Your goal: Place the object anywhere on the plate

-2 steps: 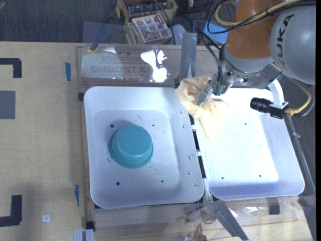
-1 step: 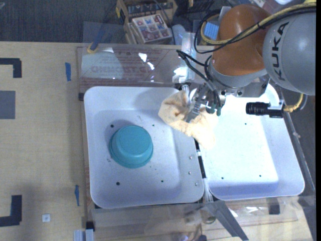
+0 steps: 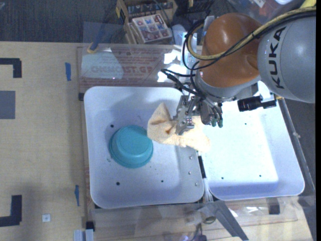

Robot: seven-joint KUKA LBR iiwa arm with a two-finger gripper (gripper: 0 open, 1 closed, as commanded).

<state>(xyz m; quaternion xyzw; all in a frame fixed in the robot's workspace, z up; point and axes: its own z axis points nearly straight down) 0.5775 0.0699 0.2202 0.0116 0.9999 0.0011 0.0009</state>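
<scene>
Crumpled pale-yellow cloth (image 3: 173,130), soft and irregular, draped over the right edge of the left shallow white bin (image 3: 100,185); pinched between the closed metal gripper (image 3: 181,125) fingers. Just beside, round teal plastic plate (image 3: 131,145), apart from the cloth.

teal plate (image 3: 131,145), pale yellow cloth (image 3: 173,130), white bins (image 3: 100,109)

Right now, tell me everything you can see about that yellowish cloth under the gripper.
The cloth is pale yellow-tan, soft and crumpled, with a few small brownish spots. It lies rumpled at the right side of the left bin, draped toward the divider between bins. One edge sits close beside the teal bowl-like plate. The gripper is right over it, its tips at the fabric.
</scene>
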